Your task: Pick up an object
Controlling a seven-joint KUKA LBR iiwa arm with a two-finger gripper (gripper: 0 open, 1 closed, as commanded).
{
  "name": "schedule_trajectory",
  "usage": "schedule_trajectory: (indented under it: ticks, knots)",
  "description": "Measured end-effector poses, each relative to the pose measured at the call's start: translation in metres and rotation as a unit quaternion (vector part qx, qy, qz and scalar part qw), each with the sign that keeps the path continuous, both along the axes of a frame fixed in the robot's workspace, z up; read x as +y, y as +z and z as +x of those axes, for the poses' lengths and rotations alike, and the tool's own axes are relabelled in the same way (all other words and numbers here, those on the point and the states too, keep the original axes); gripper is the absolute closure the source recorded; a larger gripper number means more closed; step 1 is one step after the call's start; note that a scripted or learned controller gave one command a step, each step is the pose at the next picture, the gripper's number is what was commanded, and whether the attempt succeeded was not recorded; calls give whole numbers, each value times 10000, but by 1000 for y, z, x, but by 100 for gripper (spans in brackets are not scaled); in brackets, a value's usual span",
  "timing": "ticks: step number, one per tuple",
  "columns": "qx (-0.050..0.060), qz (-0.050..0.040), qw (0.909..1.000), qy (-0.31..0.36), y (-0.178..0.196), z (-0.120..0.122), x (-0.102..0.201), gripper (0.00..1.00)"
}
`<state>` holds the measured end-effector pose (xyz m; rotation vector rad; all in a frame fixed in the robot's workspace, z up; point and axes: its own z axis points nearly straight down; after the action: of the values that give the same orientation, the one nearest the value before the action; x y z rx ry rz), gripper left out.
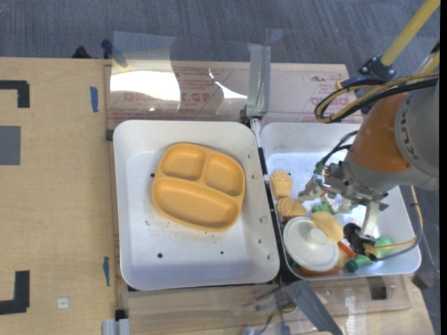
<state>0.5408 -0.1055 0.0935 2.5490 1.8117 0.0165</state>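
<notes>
**Gripper low over the toy cluster in the right bin**

Grey carpeted floor (209, 12) runs along the twelve o'clock edge of the view; below it lies the pale brown counter (49, 187), bearing two shallow white bins side by side. The left white bin (133, 257) holds a round orange plastic plate with three compartments (199, 187), set toward the bin's twelve o'clock half and apart from the walls. The right white bin (293, 142) carries a cluster of small things toward its six o'clock end; a ribbed yellow toy piece (281, 182) lies near the nine o'clock wall, with a knobbly tan toy piece (290, 206) just beside it at its six o'clock; a round white plastic bowl (311, 243) sits at the bin's seven o'clock corner; a smooth yellow toy piece (327, 225) touches the bowl at its two o'clock; a small green toy piece (383, 243) lies at the bin's five o'clock. The grey arm with its orange band (380, 145) enters from three o'clock; its gripper (319, 189) hangs low over the cluster, at two o'clock of the tan piece and twelve o'clock of the smooth yellow piece; whether the gripper is open or closed cannot be told.
</notes>
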Motion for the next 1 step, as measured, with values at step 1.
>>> schedule_trajectory:
  ticks: [1]
  knots:
    - [-14,-12,9977,680,1,48,-79,0]
